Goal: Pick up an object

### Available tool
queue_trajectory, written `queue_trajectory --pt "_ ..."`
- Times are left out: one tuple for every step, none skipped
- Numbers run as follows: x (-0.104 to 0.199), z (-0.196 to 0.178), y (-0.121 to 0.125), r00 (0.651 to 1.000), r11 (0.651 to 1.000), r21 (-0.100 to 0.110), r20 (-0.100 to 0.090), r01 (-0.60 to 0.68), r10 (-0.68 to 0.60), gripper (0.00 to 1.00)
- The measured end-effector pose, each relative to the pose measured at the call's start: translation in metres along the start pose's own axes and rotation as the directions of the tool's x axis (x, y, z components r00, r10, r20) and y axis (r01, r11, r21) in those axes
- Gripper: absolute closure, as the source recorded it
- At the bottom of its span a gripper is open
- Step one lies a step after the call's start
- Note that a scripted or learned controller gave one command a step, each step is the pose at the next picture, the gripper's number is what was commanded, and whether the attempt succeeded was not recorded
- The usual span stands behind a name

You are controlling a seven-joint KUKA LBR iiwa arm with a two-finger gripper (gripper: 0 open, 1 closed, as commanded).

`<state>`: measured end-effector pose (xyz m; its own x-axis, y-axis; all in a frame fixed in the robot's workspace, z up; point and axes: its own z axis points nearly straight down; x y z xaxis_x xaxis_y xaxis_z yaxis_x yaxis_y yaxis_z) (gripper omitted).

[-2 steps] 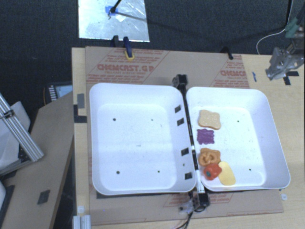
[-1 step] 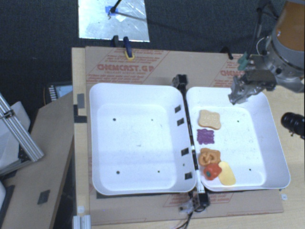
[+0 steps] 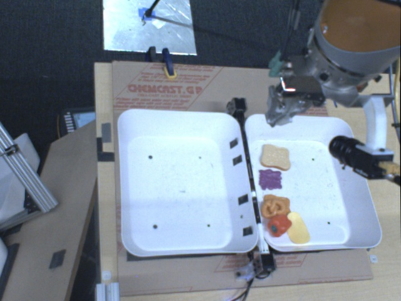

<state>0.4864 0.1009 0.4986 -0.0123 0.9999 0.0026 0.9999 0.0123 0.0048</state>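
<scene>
Camera view shows the arm (image 3: pixel 357 24) reaching in from the upper right, its end effector (image 3: pixel 280 115) hanging over the right bin's (image 3: pixel 351 187) far rim; whether it is released or clenched, I cannot tell. Toast slice (image 3: pixel 275 157), purple piece (image 3: pixel 270 179), pretzel (image 3: pixel 275 204), red piece (image 3: pixel 279 225) and yellow piece (image 3: pixel 299 229) lie along this bin's left side.

One camera sits high above the worktop (image 3: pixel 106 168) and looks down at a slant. It is far enough back to take in both white bins (image 3: pixel 182 180), side by side. The arm (image 3: pixel 357 30) comes in from the right.
</scene>
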Motion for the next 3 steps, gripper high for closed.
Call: queue_trajectory --pt "0.062 0.060 0.000 1.000 1.000 0.008 0.002 -0.002 0.002 1.00" --pt "0.100 -0.042 0.025 1.000 1.000 -0.008 -0.003 -0.004 0.004 1.00" --pt "0.136 -0.014 0.011 1.000 1.000 0.006 0.001 -0.004 0.004 1.00"
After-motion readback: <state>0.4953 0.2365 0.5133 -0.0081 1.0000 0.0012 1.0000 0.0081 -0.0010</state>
